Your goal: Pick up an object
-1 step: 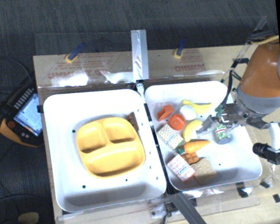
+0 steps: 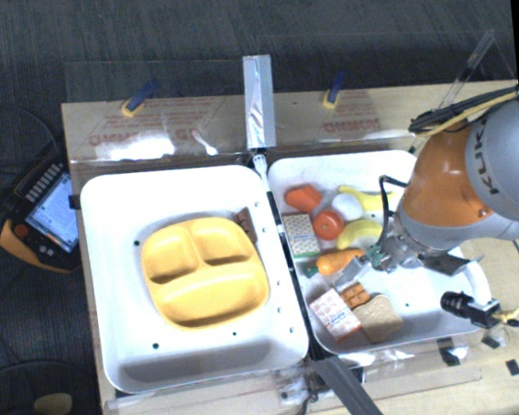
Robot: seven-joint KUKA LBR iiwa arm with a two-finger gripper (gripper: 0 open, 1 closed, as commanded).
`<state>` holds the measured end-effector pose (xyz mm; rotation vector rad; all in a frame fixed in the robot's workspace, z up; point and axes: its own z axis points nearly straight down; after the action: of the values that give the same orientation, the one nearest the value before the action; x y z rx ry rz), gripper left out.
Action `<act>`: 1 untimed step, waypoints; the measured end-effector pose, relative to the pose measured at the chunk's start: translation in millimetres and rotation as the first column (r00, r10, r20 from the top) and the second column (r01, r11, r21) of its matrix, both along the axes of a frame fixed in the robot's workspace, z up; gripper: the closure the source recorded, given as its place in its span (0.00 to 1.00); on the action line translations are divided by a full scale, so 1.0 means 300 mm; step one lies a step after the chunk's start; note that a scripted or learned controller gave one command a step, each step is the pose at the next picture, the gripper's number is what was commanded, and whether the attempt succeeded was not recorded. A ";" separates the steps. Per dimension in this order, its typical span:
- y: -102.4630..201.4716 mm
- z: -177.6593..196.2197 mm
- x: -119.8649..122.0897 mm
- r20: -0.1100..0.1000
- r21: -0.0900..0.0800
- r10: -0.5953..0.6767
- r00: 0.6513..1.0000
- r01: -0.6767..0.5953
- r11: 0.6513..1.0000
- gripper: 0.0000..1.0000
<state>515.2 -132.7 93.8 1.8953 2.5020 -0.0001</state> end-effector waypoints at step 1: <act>0.000 0.031 0.002 0.002 0.001 0.000 1.000 0.000 1.000 1.00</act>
<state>515.9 -132.6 103.0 1.8953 2.5010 0.0024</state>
